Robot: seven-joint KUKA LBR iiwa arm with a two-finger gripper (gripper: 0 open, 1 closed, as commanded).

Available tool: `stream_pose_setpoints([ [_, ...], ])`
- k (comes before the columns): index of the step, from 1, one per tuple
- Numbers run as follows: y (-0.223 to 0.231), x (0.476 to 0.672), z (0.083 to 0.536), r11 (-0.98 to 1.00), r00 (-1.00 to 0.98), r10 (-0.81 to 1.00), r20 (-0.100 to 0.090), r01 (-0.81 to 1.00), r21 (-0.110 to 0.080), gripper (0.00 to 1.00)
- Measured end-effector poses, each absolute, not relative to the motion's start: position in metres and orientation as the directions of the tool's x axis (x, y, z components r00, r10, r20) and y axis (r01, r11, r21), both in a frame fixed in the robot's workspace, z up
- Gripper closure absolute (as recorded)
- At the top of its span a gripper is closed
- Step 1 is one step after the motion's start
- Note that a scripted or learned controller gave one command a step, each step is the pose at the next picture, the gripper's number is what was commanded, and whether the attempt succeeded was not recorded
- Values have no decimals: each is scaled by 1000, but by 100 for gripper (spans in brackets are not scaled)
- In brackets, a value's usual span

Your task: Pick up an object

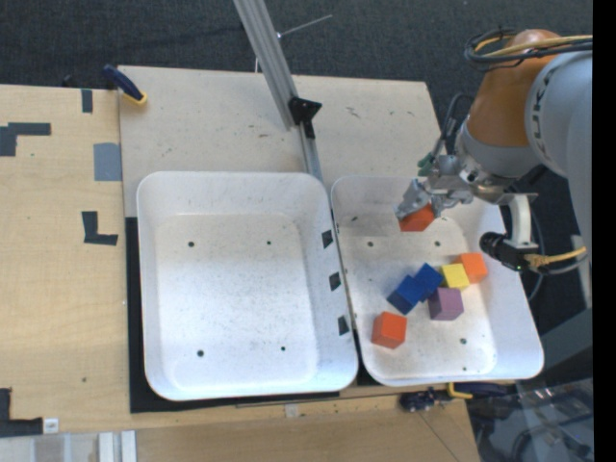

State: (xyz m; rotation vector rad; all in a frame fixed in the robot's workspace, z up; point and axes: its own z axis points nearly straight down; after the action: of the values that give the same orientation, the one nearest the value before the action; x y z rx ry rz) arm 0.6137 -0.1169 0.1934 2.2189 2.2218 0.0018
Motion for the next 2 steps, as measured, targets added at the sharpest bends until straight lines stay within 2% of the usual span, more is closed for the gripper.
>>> stream_pose_setpoints([
  [1,-116,614,218,1,-1,1000,0,1000,0,100],
  [2,-62,611,230,7,-7,1000,2,1000,-1,100],
])
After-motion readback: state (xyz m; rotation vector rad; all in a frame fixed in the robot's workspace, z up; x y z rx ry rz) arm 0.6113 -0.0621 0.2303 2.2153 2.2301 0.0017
